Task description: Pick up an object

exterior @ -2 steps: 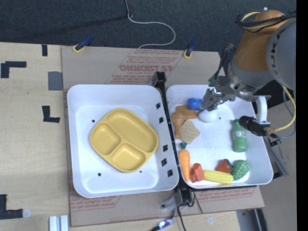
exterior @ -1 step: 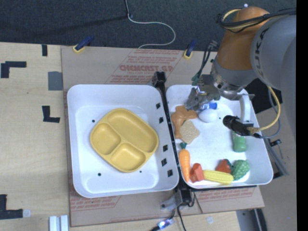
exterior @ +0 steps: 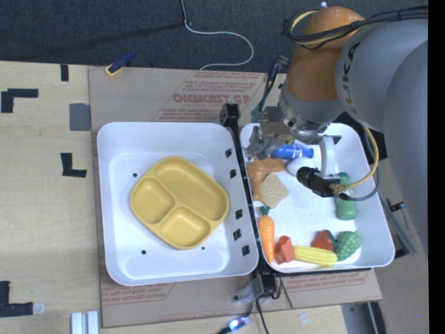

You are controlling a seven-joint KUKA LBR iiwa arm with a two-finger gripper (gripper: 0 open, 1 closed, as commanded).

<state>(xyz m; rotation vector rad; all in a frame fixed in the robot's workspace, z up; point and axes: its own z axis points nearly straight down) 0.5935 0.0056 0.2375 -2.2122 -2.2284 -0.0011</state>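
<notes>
My gripper (exterior: 268, 139) hangs low over the far left corner of the right bin (exterior: 375, 218), just above the pile of play food there, and from this slanted view I cannot tell whether it is released or clenched, nor whether anything sits in it; the wrist hides the working end. The nearest candidates are the tan piece (exterior: 259, 170) and the bread slice (exterior: 274, 191), which lie touching each other right under my tool, with a blue item (exterior: 288, 152) just beside them. I judge I am at the descent-and-grasp step. To do it well I would centre on one piece only, keep off the bin wall and the divider between the bins, and come straight down so the flat bread is not merely pushed aside; the thicker tan piece looks the easier hold. Counting: two white bins, the left bin (exterior: 115, 186) bearing one yellow tray (exterior: 179, 201) with three compartments. In the right bin I count one carrot (exterior: 267, 234), one red piece (exterior: 283, 250), one corn cob (exterior: 314, 255), one small red item (exterior: 322, 240), one broccoli (exterior: 348, 243), one green cylinder (exterior: 346, 208), one bread slice, one tan piece, one blue item.
</notes>
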